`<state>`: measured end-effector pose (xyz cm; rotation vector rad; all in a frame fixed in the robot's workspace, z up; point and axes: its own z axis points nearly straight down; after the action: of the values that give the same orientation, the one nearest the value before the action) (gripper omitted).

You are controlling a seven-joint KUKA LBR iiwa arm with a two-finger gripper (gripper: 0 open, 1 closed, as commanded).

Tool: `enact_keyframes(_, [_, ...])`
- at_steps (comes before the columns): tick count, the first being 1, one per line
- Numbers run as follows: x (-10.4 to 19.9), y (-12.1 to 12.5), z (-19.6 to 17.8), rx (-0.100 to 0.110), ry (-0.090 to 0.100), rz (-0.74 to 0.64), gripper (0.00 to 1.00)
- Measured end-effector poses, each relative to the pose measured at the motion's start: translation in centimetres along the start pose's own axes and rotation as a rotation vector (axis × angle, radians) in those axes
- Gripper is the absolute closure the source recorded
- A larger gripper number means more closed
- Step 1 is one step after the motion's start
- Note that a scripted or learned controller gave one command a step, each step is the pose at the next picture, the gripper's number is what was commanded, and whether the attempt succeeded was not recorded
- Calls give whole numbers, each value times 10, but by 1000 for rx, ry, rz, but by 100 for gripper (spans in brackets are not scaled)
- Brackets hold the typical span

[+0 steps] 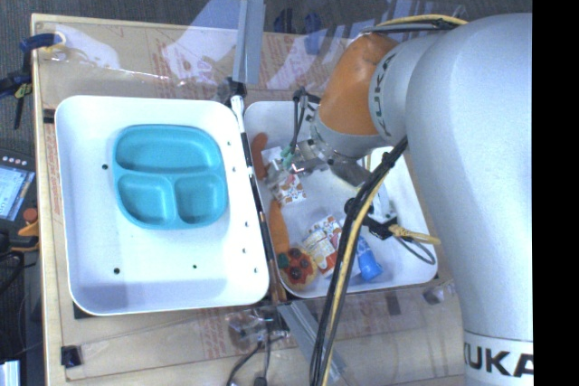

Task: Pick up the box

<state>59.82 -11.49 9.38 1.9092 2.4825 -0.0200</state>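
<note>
1. The arm [470,149] fills the right side of the frame; its grey body and orange band [348,99] cover much of the right bin [271,117] from above.
2. The end effector [297,160] reaches down into the upper left part of the right bin. It is dark, small and partly masked by the wrist, so it cannot be told whether it is spread or pressed together.
3. The box [289,187], a small white carton with red print, lies just below the end effector in the left half of the right bin. Contact between the two cannot be made out.
4. Further packets [318,244] and a blue object [368,265] lie in the lower part of the right bin, partly crossed by a black and yellow cable [348,240].
5. A brownish elongated item [278,226] lies along the right bin's left wall; its nature is unclear.
6. The left bin [81,194] holds a turquoise divided tray [170,174], fully visible.
7. The worktop [118,59] shows at the upper left, its surface blurred by reflections.
</note>
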Motion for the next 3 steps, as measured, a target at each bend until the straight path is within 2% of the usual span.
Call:
enact_keyframes(1, [62, 27, -99, -2, 17, -7, 100])
enact_keyframes(2, [-7, 59, -129, -3, 16, -9, 100])
enact_keyframes(3, [-8, 32, -23, -7, -1, -636, 100])
